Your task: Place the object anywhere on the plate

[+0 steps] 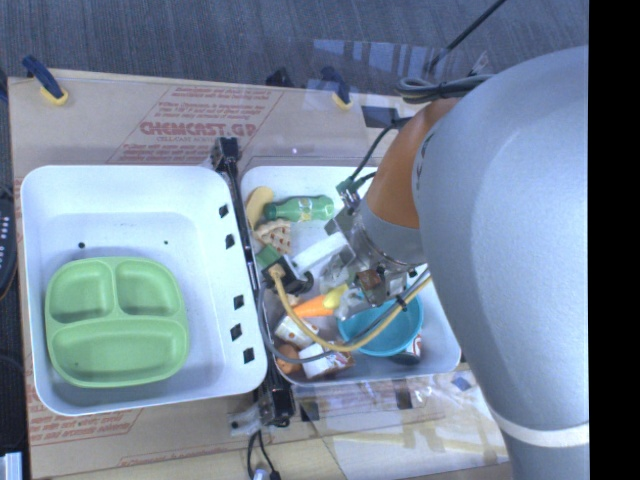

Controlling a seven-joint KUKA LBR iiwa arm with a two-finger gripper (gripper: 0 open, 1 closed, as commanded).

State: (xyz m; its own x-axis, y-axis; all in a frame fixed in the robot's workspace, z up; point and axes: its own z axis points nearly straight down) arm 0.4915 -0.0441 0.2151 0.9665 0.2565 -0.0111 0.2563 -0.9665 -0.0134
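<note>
A light green divided plate (117, 320) lies in the left bin (120, 193), toward its front left. My gripper (338, 268) reaches down into the right bin (300, 176), in the middle of a pile of small objects. Around it are a green bottle (300, 208), a yellow banana (259, 202), an orange carrot-like piece (312, 306) and a blue bowl (388, 332). The grey arm and its orange band (398, 178) hide the right part of that bin.
A black divider with clips (238, 258) runs between the two bins. Yellow cabling (330, 346) loops over the objects at the front of the right bin. The bins rest on a cardboard sheet (150, 108) held by clamps.
</note>
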